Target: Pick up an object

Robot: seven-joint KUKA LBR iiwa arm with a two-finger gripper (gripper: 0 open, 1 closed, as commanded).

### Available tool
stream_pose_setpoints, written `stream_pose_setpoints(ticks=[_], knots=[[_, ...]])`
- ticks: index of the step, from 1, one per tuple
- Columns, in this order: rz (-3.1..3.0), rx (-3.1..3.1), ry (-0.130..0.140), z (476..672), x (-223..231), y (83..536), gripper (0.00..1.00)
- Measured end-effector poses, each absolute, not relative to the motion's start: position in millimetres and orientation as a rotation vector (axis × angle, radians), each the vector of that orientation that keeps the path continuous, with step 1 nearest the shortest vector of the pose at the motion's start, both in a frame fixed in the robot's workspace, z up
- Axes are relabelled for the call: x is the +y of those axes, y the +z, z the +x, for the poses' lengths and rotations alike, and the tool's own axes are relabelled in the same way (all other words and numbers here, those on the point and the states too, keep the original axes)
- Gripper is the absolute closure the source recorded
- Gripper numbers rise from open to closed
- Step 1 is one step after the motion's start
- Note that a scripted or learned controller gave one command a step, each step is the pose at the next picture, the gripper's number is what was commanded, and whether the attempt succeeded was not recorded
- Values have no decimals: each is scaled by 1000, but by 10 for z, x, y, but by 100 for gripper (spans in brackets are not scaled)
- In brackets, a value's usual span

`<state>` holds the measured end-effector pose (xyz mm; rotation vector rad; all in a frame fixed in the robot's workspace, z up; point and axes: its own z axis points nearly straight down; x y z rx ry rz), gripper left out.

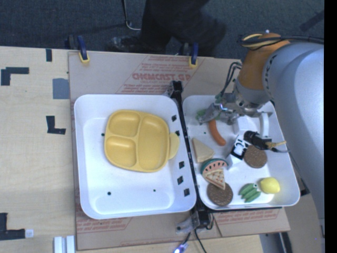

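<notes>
The right bin [288, 179] holds several toy foods. An orange carrot [217, 134] lies near its back left, with a small green piece [202, 113] just behind it. My gripper [221, 111] hangs low over the back of this bin, directly above the carrot's far end and beside the green piece. Nothing can be seen held in it. The grey arm with its orange band [256, 67] covers the bin's back right corner.
In the right bin lie a cheese wedge [201, 151], a watermelon slice [213, 167], a pizza slice [216, 179], two brown cookies [219, 194], a green pod [250, 192], a lemon [269, 185] and a black-and-white piece [241, 147]. A yellow divided plate [139, 140] sits in the left bin [89, 194].
</notes>
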<state>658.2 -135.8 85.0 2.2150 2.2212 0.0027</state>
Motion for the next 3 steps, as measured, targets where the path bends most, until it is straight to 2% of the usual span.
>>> stream_pose_setpoints(ticks=[1,2,3], knots=[[2219,2211,0,6689,-2289,1434,0],[2219,2235,-11,6673,-1586,832,0],[2221,2222,-46,6634,-1046,850,0]])
